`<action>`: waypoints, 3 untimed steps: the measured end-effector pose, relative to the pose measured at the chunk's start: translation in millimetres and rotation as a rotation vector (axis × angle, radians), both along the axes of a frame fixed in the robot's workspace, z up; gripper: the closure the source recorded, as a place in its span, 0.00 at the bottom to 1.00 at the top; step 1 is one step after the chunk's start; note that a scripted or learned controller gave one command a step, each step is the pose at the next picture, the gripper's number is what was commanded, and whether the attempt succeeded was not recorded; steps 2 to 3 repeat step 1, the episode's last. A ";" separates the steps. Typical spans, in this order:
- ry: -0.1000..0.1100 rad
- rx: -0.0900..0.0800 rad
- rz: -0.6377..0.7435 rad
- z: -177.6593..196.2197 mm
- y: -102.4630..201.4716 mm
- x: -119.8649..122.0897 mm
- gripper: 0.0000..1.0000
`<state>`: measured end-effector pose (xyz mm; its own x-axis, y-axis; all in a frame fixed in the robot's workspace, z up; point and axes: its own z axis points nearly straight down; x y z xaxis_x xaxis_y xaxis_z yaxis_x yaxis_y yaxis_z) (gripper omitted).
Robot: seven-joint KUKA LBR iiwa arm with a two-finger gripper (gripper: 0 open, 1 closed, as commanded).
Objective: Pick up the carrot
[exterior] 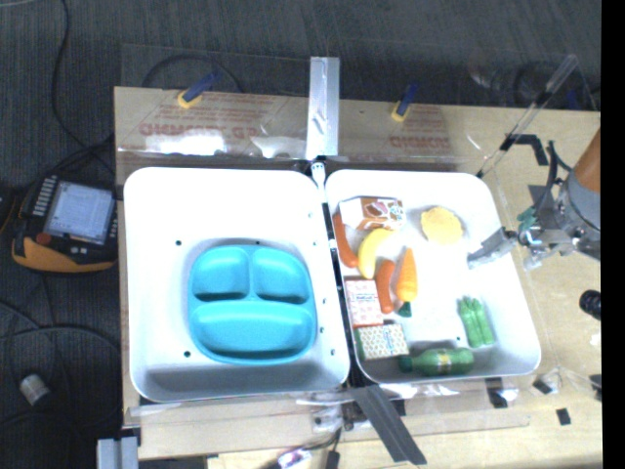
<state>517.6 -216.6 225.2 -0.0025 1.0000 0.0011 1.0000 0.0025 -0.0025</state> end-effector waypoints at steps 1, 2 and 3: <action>0.000 0.000 0.134 -113.2 37.9 26.8 0.00; 0.000 0.000 0.134 -113.2 37.9 26.8 0.00; 0.000 0.000 0.134 -113.2 37.9 26.8 0.00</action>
